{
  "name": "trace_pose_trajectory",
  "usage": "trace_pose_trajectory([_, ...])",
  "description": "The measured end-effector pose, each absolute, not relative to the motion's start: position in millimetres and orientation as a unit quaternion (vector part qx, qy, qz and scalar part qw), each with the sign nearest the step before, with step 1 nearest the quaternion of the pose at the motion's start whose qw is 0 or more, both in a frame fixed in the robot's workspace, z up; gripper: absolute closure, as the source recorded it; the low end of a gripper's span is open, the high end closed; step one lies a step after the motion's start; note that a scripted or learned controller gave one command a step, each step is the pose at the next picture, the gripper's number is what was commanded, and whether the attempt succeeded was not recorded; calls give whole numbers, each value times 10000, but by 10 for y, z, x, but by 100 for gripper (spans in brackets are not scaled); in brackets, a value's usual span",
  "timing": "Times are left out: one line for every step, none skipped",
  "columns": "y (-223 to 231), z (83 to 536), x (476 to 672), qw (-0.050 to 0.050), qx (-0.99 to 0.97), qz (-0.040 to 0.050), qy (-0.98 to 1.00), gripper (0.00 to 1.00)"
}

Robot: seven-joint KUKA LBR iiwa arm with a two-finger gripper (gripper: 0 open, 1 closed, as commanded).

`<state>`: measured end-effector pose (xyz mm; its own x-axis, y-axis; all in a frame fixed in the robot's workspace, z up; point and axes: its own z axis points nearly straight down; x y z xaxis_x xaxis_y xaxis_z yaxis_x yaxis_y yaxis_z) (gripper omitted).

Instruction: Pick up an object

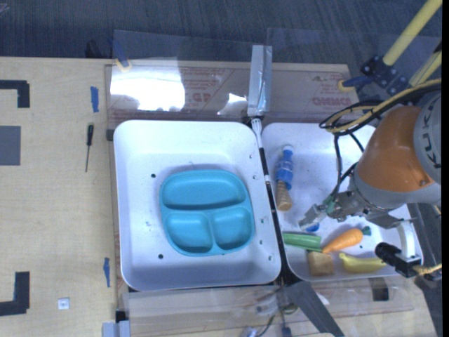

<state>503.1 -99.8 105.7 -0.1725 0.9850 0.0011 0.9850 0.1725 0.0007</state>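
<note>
My gripper (317, 217) hangs low in the right bin (309, 137), just above its floor. It sits right of a blue bottle with a tan end (284, 170) and just above a green vegetable (302, 240). An orange carrot (344, 240) lies close to its lower right. A small blue piece (313, 227) shows right beneath the gripper tip. Nothing is clearly held. A yellow banana (361, 262) and a tan block (320, 262) lie along the bin's near edge.
The left bin (133, 188) holds a light blue divided tray (205, 210). A clear wall and a metal post (259, 79) stand behind both bins. The arm's orange band (396, 153) overhangs the right bin's right side.
</note>
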Motion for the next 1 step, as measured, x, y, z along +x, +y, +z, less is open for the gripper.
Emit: trace_pose_trajectory([-1030,878,5043,-1,-6545,-18,-7560,0])
